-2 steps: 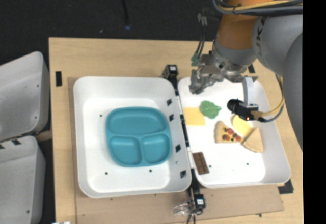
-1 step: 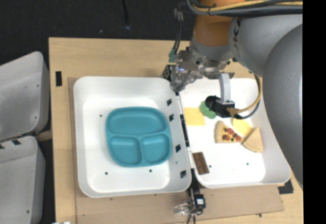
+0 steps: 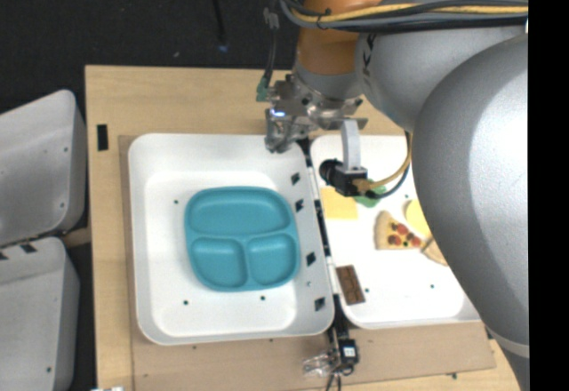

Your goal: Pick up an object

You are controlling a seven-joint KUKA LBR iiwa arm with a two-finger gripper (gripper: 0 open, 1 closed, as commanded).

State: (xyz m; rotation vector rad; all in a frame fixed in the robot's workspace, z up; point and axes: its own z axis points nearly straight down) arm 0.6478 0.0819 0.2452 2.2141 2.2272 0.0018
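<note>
Gripper (image 3: 283, 133) of the grey arm hangs over the far end of the raised divider (image 3: 313, 229) where the two shallow white bins meet, and its state cannot be told, since the wrist hides it and nothing shows in its grasp. Left of the divider, in the left white bin (image 3: 151, 309), a teal plastic plate with three compartments (image 3: 240, 236) lies flat and alone, near the middle. Right of the divider, in the right white bin (image 3: 400, 309), lie a flat yellow square piece (image 3: 341, 206), a toy pizza slice with red dots (image 3: 397, 232), and a small brown rectangular block (image 3: 350, 283) just beside the divider itself. The pizza slice looks the easiest target, as it sits well apart from the divider with bare floor in front of it. A good pick would centre over the slice and come straight down, closing across its narrower width. The brown block seems a poor choice, because a finger would likely strike the divider wall. The teal plate is wide and low, so only its rim offers a grip. The arm's bulk covers the right bin's far side, so room there cannot be judged.
</note>
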